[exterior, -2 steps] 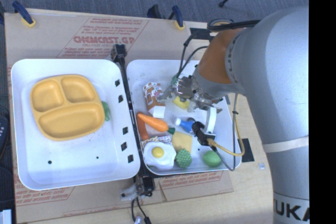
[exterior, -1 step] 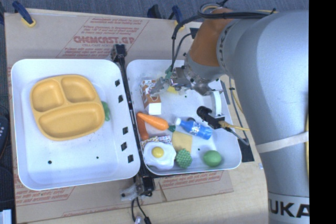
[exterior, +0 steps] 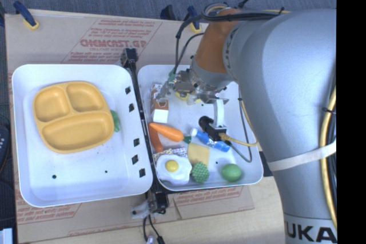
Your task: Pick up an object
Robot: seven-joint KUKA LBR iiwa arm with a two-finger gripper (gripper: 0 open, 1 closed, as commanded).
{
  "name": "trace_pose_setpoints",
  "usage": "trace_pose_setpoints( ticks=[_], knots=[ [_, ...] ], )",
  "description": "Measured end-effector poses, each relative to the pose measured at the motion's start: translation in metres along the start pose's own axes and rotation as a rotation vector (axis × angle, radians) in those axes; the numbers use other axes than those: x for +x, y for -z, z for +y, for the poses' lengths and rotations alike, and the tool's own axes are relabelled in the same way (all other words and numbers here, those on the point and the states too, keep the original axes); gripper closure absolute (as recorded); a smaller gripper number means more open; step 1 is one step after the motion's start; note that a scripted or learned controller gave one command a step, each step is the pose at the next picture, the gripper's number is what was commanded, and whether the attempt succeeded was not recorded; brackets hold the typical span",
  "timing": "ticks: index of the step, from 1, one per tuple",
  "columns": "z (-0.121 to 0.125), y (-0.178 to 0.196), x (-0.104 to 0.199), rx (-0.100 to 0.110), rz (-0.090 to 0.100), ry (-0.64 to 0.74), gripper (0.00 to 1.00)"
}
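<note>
Grey arm's gripper (exterior: 191,90) low in right bin (exterior: 251,171), above toy food: carrot (exterior: 167,132), fried egg (exterior: 173,168), lime (exterior: 231,172). Jaws' state unreadable. Approach step; next, descend onto one piece.

right bin, near side: orange carrot (exterior: 167,132) lying flat, fried egg (exterior: 173,168), yellow cheese wedge (exterior: 198,153), green bumpy piece (exterior: 199,173), lime (exterior: 231,172) in the corner.
</note>
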State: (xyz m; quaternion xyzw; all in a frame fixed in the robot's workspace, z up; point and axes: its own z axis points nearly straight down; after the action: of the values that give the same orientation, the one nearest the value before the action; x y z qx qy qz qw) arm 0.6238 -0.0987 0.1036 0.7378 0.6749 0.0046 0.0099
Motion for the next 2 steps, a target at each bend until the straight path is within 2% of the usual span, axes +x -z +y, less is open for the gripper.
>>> trace_pose_setpoints(
  ticks=[1,2],
  knots=[
    [0.011,-0.001,0.006,0.010,0.005,-0.162,0.00],
    [-0.023,0.001,-0.001,-0.011,0.007,-0.154,0.00]
  ],
)
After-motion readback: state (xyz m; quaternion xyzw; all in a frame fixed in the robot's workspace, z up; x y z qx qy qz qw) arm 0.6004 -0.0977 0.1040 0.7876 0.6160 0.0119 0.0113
